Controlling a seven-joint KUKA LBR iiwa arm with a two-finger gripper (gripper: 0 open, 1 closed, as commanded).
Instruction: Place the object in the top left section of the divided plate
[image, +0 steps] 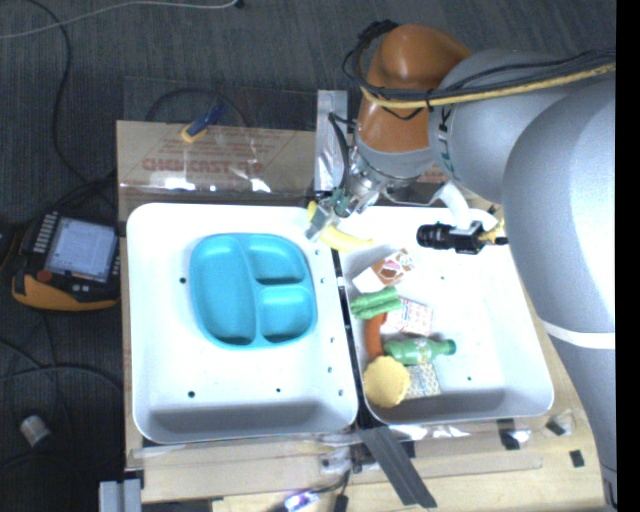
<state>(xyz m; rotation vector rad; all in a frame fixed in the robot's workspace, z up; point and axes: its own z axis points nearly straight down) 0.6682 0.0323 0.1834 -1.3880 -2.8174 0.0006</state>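
Note:
The blue divided plate (205, 300) lies in the left bin (160, 380), with one long section on its left and two smaller ones on its right. My gripper (325, 213) hangs over the wall between the two bins, near their far edge, just past the plate's far right corner. A yellow banana-like object (346, 239) lies right below and beside the gripper tip, in the far left corner of the right bin (500, 330). Whether the gripper touches it is not clear.
The right bin holds several items: a small red-and-white carton (394, 267), a green vegetable (375, 303), an orange carrot (373, 335), a printed box (411, 318), a green bottle (421, 349) and a yellow round piece (386, 380). The grey arm (560, 180) covers the bin's far right.

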